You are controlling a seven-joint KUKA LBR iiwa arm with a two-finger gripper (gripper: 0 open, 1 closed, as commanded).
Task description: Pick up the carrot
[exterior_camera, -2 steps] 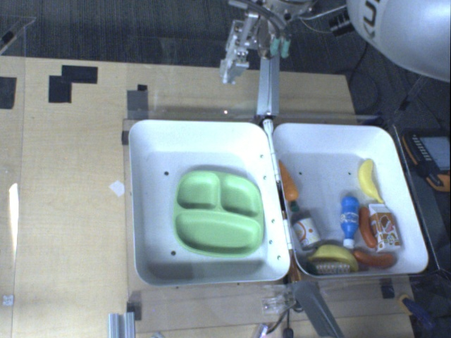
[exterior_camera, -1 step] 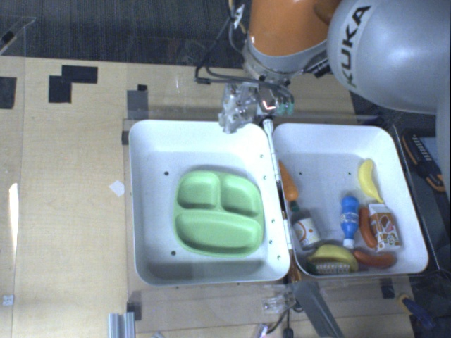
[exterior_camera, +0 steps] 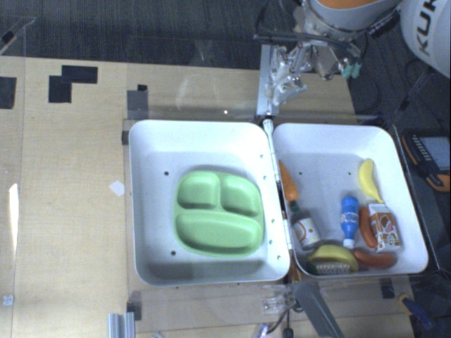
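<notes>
The carrot (exterior_camera: 287,182) is a slim orange stick lying against the left wall of the right bin (exterior_camera: 331,143), pointing toward the back. My gripper (exterior_camera: 289,71) hangs high above the back edge of the bins, well beyond the carrot. Its metal fingers (exterior_camera: 283,76) show a small gap and nothing sits between them.
A green sectioned tray (exterior_camera: 218,212) lies in the left bin (exterior_camera: 162,153). The right bin also holds a banana (exterior_camera: 367,179), a blue bottle (exterior_camera: 349,220), a small dark bottle (exterior_camera: 304,229), a juice carton (exterior_camera: 385,231), sausages (exterior_camera: 375,260) and a yellow item (exterior_camera: 332,254) at the front.
</notes>
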